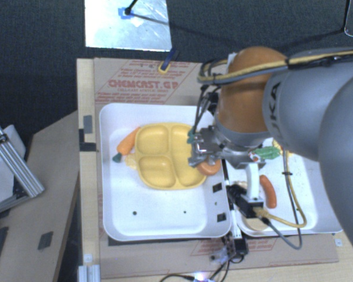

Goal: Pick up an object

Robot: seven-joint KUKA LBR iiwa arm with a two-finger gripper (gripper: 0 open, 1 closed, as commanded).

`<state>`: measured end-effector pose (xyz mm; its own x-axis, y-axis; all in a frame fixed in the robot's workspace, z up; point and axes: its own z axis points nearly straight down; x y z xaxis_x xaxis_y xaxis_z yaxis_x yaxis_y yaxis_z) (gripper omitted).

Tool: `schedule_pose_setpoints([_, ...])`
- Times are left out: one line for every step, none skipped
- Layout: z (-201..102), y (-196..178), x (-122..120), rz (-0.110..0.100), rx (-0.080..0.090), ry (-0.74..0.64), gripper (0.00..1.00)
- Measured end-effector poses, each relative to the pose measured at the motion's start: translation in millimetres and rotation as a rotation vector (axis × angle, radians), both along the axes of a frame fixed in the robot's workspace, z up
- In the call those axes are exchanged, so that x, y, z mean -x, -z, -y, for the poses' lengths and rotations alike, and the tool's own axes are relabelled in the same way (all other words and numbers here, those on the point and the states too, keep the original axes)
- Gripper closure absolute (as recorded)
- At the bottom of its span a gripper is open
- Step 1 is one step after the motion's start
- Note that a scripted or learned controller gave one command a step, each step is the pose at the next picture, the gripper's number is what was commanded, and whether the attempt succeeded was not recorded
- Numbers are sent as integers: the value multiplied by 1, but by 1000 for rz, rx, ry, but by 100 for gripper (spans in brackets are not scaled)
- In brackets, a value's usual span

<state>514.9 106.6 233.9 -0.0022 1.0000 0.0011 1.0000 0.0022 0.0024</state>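
Gripper (198,154) above orange piece (209,168)

Cardboard sheet (142,82) beneath the bins: red print, large line reading roughly "CHEMCAST G P", with a smaller red line below it too fine to read. Further red print on the cardboard's front edge, illegible. Grey arm (317,98): dark lettering, partly seen, appears to be "KU". No other legible text
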Motion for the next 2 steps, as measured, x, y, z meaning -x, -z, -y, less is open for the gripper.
schedule_pose_setpoints([12, 15, -1, -3, 2, 2, 100])
schedule_pose_setpoints([0, 19, 1, -3, 1, -2, 100])
